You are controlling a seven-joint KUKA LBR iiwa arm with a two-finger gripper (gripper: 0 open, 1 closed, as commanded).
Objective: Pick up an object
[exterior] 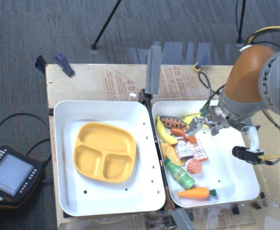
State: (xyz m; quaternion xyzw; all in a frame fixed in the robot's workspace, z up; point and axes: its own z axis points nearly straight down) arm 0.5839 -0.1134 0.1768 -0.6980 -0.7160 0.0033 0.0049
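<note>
The right bin [236, 176] holds a pile of toy food along its left side. A banana [164, 131] lies by a brown spotted piece [172, 122], with a small orange piece [182, 133] beside them. Below lie a red-and-white packet [191, 150], a pink ridged round piece [194, 166], a green bottle [180, 173] and a carrot [195, 193]. My gripper [196, 124] hangs low over the upper part of the pile, just right of the brown piece and above the packet. I see nothing held in it.
The left bin [68, 123] carries a yellow divided plate [105, 152]. A grey post [153, 73] stands upright behind the seam between the bins. The arm's orange band [248, 78] and a black cable fitting [245, 153] hang over the right bin's right half.
</note>
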